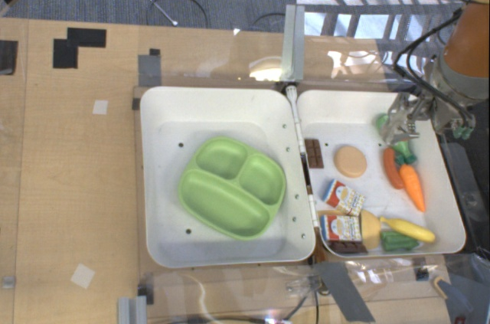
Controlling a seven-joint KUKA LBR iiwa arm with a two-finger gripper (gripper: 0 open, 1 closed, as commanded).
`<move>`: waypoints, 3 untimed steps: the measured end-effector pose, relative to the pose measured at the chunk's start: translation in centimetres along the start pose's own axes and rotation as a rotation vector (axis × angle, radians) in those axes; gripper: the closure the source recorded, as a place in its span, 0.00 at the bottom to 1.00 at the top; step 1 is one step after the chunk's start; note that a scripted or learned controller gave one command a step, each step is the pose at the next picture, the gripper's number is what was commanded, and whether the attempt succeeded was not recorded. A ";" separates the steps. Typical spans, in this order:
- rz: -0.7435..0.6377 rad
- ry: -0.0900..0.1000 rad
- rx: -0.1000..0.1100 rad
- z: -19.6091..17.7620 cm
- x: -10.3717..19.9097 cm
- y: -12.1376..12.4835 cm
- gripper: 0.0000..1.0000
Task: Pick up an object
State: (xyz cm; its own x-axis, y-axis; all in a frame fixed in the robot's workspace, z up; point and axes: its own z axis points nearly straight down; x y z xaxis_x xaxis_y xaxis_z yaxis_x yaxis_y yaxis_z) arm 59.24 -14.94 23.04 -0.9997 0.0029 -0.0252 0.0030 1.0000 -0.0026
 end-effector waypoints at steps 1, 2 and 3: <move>-0.197 0.015 -0.005 11.5 10.6 6.0 1.00; -0.261 0.002 0.000 -2.3 4.2 5.7 1.00; -0.626 0.021 -0.010 7.6 7.1 2.1 1.00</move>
State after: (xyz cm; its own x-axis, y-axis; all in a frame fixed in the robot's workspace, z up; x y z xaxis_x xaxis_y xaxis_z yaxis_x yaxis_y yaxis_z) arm 52.30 -12.79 15.21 -0.8122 -0.5834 -0.0024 -0.5834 0.8122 -0.0007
